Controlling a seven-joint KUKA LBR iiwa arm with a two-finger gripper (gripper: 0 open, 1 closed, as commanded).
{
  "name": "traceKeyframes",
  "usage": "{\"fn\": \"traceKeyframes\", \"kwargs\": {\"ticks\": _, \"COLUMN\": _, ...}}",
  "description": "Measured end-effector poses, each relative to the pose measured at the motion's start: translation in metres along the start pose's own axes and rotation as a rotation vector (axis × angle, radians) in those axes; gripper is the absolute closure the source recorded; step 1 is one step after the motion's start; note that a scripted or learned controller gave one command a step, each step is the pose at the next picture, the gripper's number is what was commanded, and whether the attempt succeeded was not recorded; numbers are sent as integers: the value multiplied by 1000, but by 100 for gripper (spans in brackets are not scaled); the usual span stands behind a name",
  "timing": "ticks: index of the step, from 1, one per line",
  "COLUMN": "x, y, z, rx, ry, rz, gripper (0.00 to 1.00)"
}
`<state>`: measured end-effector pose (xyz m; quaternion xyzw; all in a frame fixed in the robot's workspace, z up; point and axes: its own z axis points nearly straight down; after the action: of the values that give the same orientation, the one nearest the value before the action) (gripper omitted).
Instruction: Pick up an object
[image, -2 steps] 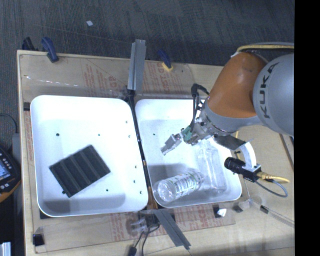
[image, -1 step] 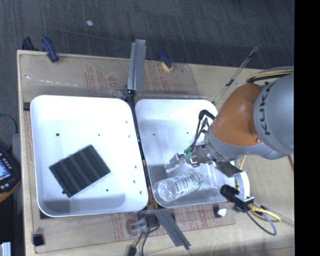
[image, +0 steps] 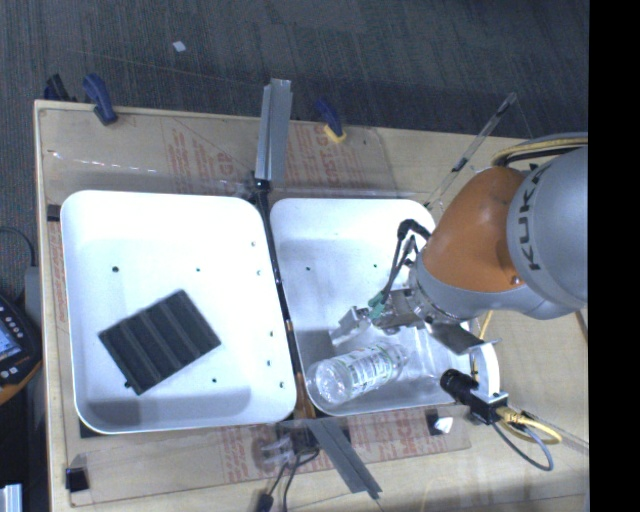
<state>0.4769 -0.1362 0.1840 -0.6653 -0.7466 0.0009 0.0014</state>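
Tabletop (image: 150, 145): a pale wooden surface carrying two shallow white bins side by side, with a grey metal bar (image: 273, 130) standing at the far edge over the seam between them. Two blue clamps (image: 99, 98) grip the far edge of the tabletop, one toward the left corner and one nearer the bar.

Left bin (image: 150, 215): holds one item, a dark ribbed rectangular panel (image: 160, 340), lying flat and turned at an angle, in the near-left part of the bin floor. It is well apart from the arm.

Right bin (image: 320, 240): holds a clear plastic bottle (image: 362, 372), lying on its side near the bin's near edge, its long axis running roughly left to right with a slight tilt. The far half of this bin floor is bare.

Arm (image: 540, 240): grey with its orange band (image: 475, 245), entering from the right and bent down over the right bin's right half. Black cabling runs along the wrist.

End effector (image: 372, 318): positioned low in the right bin, just beyond the bottle (a small green part is visible at the wrist hardware). It sits just beside the bottle's upper side, and contact cannot be confirmed. Whether it is released or clenched cannot be told from this angle; nothing is seen held by it.

Left margin: part of a dark handheld device (image: 12, 345) with a lit screen lies off the tabletop.
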Motion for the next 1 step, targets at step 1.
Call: {"fn": "traceKeyframes", "kwargs": {"ticks": 1, "x": 13, "y": 63, "z": 91, "rx": -6, "ry": -17, "rz": -26, "gripper": 0}}
